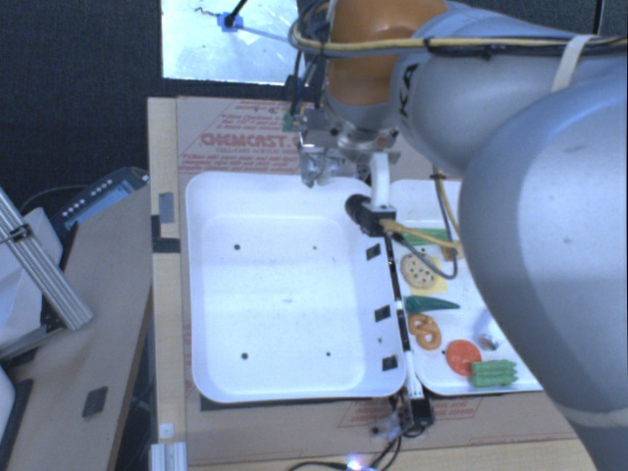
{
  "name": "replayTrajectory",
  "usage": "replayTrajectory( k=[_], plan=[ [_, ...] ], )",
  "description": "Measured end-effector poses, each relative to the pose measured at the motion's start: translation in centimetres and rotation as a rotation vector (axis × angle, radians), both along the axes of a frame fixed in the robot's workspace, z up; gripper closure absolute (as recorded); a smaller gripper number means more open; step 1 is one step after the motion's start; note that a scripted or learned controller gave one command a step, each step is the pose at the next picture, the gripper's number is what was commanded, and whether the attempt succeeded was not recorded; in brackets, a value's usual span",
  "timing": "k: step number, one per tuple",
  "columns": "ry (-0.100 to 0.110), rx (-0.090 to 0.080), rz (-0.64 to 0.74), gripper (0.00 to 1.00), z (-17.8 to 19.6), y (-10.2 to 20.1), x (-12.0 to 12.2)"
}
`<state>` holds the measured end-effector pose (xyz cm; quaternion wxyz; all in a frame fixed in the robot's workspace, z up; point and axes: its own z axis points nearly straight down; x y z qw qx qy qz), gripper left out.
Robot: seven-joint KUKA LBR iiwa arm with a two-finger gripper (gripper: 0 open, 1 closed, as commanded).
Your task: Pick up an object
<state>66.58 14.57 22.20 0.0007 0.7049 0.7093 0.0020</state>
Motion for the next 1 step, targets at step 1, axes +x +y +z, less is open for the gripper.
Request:
replayTrajectory(
  k=[1],
  plan=[
    [0.001, -0.001, -0.005, 1.00, 0.46, -1.09, 0.30]
  ],
)
